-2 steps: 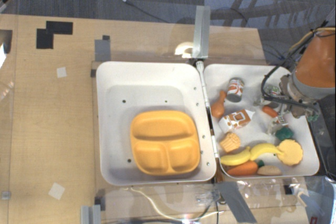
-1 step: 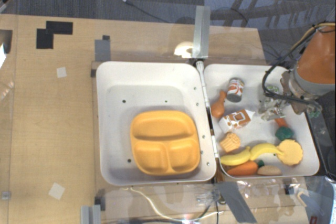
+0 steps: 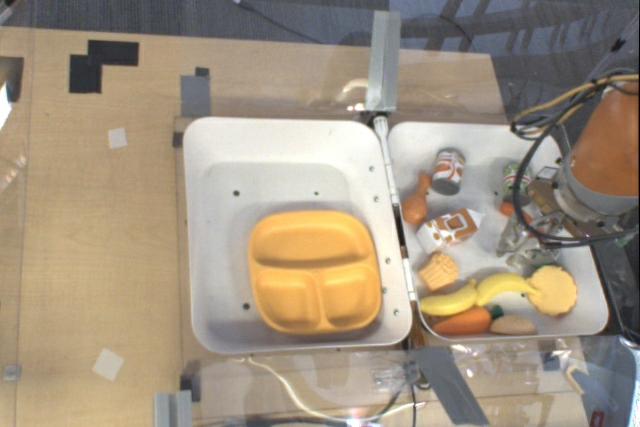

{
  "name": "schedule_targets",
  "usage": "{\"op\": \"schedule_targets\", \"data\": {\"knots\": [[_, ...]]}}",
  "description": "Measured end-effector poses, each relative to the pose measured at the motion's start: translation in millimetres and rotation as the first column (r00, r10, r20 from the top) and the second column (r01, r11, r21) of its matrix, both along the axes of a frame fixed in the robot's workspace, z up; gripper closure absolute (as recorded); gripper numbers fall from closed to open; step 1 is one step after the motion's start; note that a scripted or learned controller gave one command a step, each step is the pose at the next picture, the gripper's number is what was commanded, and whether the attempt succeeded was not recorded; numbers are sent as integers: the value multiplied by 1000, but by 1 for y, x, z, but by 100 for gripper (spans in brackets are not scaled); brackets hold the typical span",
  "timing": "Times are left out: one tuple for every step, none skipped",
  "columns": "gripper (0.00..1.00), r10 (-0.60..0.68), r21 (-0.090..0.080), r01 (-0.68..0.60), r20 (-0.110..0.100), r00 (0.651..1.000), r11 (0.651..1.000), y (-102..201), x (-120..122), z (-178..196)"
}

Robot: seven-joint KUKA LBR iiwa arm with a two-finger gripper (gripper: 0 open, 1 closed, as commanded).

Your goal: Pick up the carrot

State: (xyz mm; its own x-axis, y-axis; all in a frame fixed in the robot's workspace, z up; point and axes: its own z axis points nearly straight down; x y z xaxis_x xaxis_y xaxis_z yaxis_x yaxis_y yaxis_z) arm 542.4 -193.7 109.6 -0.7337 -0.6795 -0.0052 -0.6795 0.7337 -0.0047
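Camera view. Right bin (image 3: 596,313): the carrot (image 3: 463,321) is recorded lying flat along the near wall, touching the banana (image 3: 478,292) on its far side, a beige piece (image 3: 513,324) at its tip end. It lies below and to the left of the gripper (image 3: 524,245), apart from it. Whether the fingers are spread or pressed together cannot be told. The carrot is judged light, stiff, smooth plastic, likely slippery; hold is best taken across the thick middle, where wall and banana crowd it. Left bin (image 3: 200,215): a yellow divided tray (image 3: 313,269) is held.
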Motion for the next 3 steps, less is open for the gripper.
{"op": "schedule_targets", "data": {"knots": [[100,268,-7,-268,7,963,963,-12,4,134],[100,620,-3,-620,-3,784,784,-12,-54,100],[100,809,-8,-809,-1,588,588,-12,-53,131]]}}
